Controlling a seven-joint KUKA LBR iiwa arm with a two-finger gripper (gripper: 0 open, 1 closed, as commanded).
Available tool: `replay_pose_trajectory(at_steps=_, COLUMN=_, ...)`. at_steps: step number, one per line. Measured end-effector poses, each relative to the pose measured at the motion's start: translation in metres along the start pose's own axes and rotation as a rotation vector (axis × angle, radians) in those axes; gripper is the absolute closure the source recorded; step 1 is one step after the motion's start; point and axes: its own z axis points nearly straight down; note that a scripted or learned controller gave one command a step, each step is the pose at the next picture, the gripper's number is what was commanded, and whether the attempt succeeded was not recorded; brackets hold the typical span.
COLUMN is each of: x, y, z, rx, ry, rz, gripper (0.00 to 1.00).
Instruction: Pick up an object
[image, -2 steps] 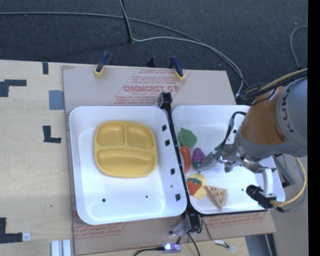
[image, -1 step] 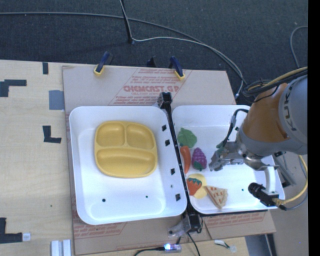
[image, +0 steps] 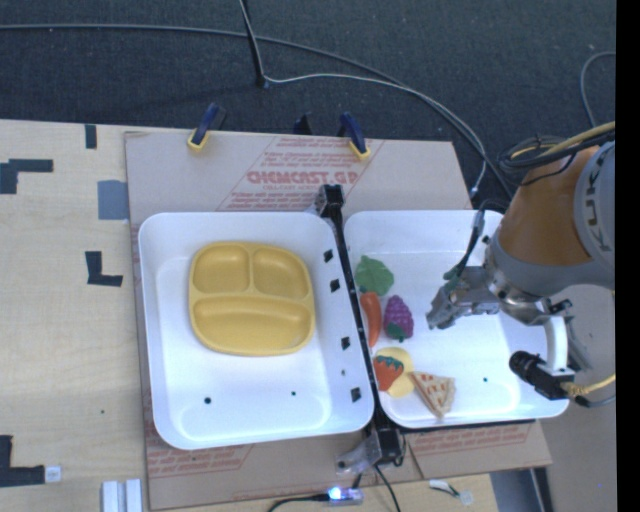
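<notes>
The right bin (image: 450, 232) holds several toy foods along its left side: a green leafy piece (image: 374, 273), an orange carrot (image: 372, 316), a purple grape bunch (image: 398, 316), a yellow and red fruit piece (image: 391, 370) and a pizza slice (image: 434, 391). My gripper (image: 443, 310) hangs over the middle of the right bin, just right of the grapes and apart from them. Nothing shows between its fingers.
The left bin (image: 160, 300) holds a yellow divided plate (image: 251, 298). A black divider clip strip (image: 345, 300) runs between the bins. Blue and yellow clamps (image: 205, 128) hold the cardboard at the back. The arm's orange and grey body (image: 555, 225) covers the right bin's right edge.
</notes>
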Motion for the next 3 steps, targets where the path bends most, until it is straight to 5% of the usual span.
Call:
replay_pose_trajectory(at_steps=1, x=0.0, y=0.0, z=-0.023, rx=0.001, ry=0.0, rz=0.0, gripper=1.0)
replay_pose_trajectory(at_steps=3, x=0.091, y=0.027, z=-0.022, rx=0.004, ry=0.001, rz=-0.004, gripper=1.0)
